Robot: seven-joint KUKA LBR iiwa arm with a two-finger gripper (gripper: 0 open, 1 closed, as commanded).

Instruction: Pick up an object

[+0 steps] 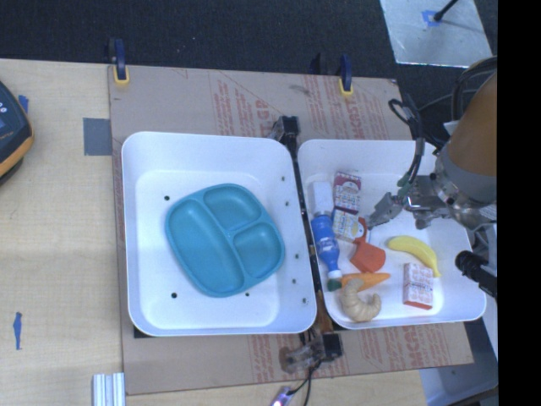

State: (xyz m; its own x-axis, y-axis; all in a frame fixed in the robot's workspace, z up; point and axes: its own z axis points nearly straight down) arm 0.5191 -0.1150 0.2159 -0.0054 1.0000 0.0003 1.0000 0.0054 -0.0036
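My gripper (404, 217) hangs over the right bin (448, 311), in its upper right part, with the two fingers spread open and nothing between them. Just below it lies a yellow banana (412, 250). Left of the left fingertip are a red and white carton (347, 193) and a small packet (345, 224). An orange cup-like piece (368, 256) and a carrot (365, 280) lie lower left. A blue bottle (323, 239) rests along the bin's left wall. A croissant (359, 304) and a small red and white box (418, 286) sit near the front.
The left bin (144, 303) holds a blue divided plate (224, 239). A white tube-like object (321, 195) lies above the bottle. Cables (410, 117) run behind the right bin. Both bins stand on a clamped cardboard sheet (211, 100).
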